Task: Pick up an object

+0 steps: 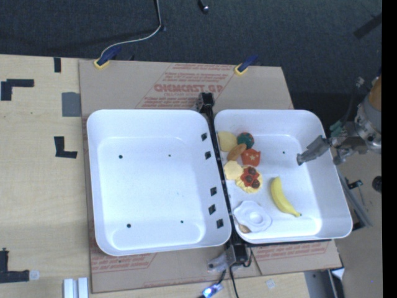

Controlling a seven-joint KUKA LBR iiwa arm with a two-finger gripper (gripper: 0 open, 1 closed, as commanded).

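Note:
The right bin (310, 124) holds a cluster of toy foods along its left wall. There is a yellow piece (226, 141), a green and orange piece (245, 139), a red tomato (250, 157) and a yellow piece topped with red (249, 178). A banana (283, 197) lies towards the front middle, and a white fried egg (253, 216) sits at the front left corner. My gripper (319, 158) hangs over the bin's right side, to the right of and above the banana. It is open, with nothing between its fingers.
The left bin (99, 166) stands beside the right one, with a black divider (212, 166) between them. Both rest on a cardboard sheet (180, 85) on the bench. A cable (133, 41) runs along the dark floor behind.

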